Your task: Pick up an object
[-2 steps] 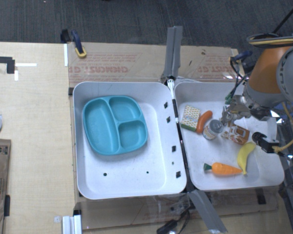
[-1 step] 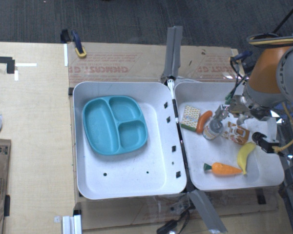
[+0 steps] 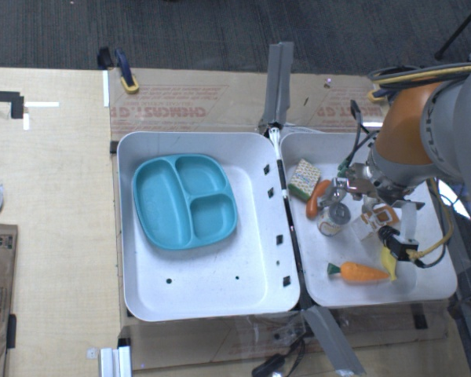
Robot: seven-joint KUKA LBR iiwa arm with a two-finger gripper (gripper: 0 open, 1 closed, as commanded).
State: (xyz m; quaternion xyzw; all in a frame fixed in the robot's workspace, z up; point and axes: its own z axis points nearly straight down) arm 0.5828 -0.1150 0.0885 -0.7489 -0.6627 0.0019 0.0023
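My gripper point(image 3: 339, 203) is low in the right bin point(image 3: 428, 285), reaching in from the right under the orange wrist band. Just to its left lies a small red-orange pepper-like toy point(image 3: 316, 198), touching or almost touching the gripper's tip. A green and yellow block point(image 3: 304, 177) sits beyond the pepper toward the bin's upper left. An orange carrot toy point(image 3: 363, 272) with a green top lies near the front of the bin. A yellow piece point(image 3: 389, 262) rests by the carrot's right end. A small pale round item point(image 3: 328, 228) lies just below the gripper.
The left bin point(image 3: 141, 289) holds a blue divided plate point(image 3: 185, 201). A grey divider post point(image 3: 279, 77) stands between the bins at the back. Cables point(image 3: 428, 250) hang from the wrist over the right bin's right side.
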